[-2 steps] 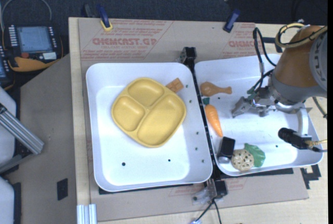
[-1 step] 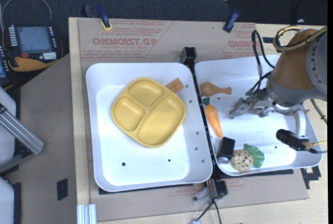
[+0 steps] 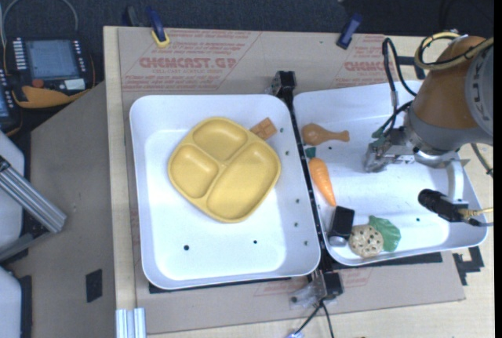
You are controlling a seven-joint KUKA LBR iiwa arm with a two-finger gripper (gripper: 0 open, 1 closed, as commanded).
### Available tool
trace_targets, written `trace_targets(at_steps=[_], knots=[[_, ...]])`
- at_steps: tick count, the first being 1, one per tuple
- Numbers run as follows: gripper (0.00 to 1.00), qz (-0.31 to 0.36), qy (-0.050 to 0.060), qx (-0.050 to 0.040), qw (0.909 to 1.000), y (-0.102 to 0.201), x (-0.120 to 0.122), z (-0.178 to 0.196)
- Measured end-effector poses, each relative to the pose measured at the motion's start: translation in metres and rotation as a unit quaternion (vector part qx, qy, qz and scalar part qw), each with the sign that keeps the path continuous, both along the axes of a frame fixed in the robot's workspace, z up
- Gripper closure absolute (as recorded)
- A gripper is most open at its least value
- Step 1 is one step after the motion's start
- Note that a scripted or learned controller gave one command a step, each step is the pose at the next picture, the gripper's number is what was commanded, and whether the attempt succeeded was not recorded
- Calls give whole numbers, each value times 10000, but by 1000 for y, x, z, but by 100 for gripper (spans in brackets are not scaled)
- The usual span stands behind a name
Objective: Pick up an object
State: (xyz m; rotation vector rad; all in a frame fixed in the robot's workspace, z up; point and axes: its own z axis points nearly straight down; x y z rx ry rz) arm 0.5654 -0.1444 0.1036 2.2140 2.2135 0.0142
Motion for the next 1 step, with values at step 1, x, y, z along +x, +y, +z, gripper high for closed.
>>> trace_targets(at_steps=[1], knots=[[100,7,40,-5,10000,3,-2,44]])
